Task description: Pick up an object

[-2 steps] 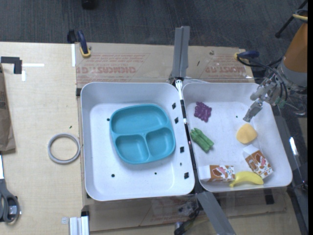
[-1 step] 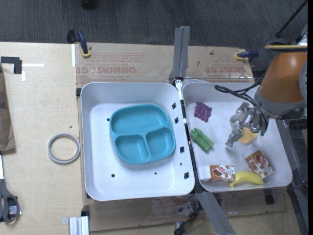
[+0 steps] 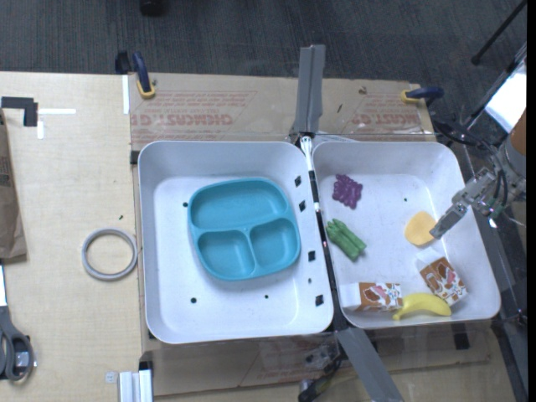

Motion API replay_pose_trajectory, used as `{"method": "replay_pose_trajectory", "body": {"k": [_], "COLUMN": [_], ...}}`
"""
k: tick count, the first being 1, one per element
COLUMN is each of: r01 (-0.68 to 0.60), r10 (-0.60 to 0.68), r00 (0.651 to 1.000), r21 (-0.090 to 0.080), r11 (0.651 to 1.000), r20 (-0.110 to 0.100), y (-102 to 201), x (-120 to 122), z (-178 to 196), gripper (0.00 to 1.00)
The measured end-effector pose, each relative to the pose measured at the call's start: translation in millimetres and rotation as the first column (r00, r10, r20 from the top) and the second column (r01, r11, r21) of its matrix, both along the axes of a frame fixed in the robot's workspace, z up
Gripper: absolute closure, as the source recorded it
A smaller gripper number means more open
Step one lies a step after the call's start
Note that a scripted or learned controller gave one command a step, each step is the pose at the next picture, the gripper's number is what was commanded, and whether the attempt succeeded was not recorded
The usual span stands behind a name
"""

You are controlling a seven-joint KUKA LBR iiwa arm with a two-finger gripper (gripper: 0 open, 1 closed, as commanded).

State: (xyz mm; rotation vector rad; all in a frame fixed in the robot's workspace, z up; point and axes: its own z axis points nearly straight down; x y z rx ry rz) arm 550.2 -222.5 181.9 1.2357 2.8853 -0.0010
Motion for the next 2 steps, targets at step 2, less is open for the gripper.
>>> {"method": "replay_pose_trajectory", "body": {"k": [2], "r01": [0.496], "r10": [-0.496], "r00": [0.868], "r21": [0.006], "r11": [0.868], "r20": [-0.006], "y": [5.6], "x": [-26.0], "z": [-90.9], "gripper": [0.00]}}
